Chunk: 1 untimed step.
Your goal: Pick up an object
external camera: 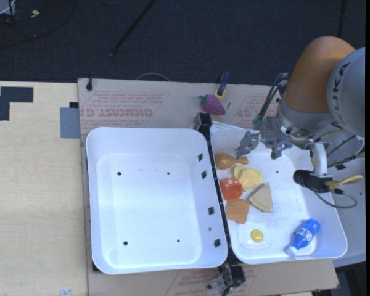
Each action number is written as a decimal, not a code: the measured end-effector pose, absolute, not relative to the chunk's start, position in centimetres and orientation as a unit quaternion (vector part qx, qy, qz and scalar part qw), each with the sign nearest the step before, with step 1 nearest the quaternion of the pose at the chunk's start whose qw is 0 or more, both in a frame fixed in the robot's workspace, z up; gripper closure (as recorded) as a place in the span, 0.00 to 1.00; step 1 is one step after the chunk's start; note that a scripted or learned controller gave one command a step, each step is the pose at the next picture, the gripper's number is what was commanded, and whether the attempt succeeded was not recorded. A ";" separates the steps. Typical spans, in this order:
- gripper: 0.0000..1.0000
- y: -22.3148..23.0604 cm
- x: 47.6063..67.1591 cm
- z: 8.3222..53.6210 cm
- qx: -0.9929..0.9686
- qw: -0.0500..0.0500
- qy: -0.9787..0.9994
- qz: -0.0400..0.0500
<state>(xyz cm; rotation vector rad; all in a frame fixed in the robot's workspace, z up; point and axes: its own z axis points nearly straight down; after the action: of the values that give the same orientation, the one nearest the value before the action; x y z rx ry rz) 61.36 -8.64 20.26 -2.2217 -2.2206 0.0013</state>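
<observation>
Jaws (261, 144) of the grey arm (320, 97) hang over the far end of the right shallow white bin (333, 227), spread wide with nothing between the two fingers; one finger points toward the left, the other sits nearer the bin's middle. Just near and left of them lies a tan toy chicken drumstick (229, 160), apart from the fingers. Closer in, a cluster sits by the bin's left wall: a yellow ridged toy piece (248, 177), a red toy tomato-like piece (230, 189), a tan wedge of toy bread (262, 198) and an orange-brown flat toy piece (238, 211). Nearer still rest a white toy fried egg with yellow yolk (256, 236) and a small blue and white toy bottle (303, 235) lying on its side. A purple toy grape bunch (213, 104) lies on the bench (31, 196) beyond the bins. The left shallow white bin (95, 196) sits alongside.
</observation>
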 end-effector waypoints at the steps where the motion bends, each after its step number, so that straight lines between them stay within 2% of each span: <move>1: 0.00 -8.2 60.8 10.2 -0.707 -0.002 -0.707 -0.002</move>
<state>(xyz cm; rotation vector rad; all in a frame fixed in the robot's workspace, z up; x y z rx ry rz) 60.77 -8.19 10.17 -2.2254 -2.2238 -0.0055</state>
